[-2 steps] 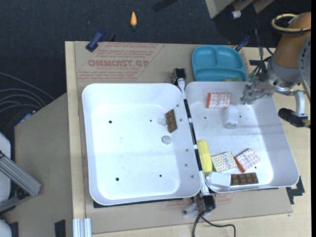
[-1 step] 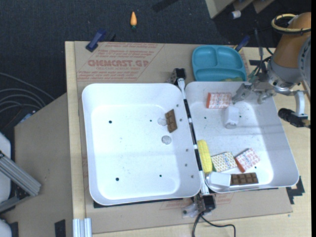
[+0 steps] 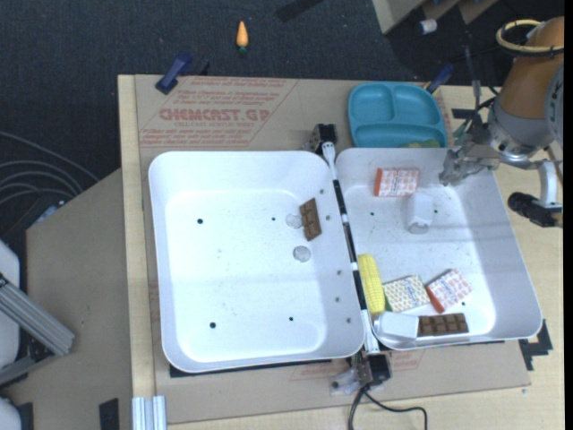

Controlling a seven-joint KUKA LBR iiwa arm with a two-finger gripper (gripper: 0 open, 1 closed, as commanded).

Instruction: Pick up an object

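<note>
Down by the near rim of the right bin (image 3: 515,267) your chocolate bar (image 3: 443,324) lay crosswise, while the white cup (image 3: 421,213) sat just below-left of the gripper (image 3: 458,164), whose opening you could not make out.

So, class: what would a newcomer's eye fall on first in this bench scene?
Probably the two white bins side by side: the left bin and the right bin. Next, the blue divided tray behind the right bin, and the yellow bar by the bins' shared edge. The gripper sits at the right bin's far corner.
</note>
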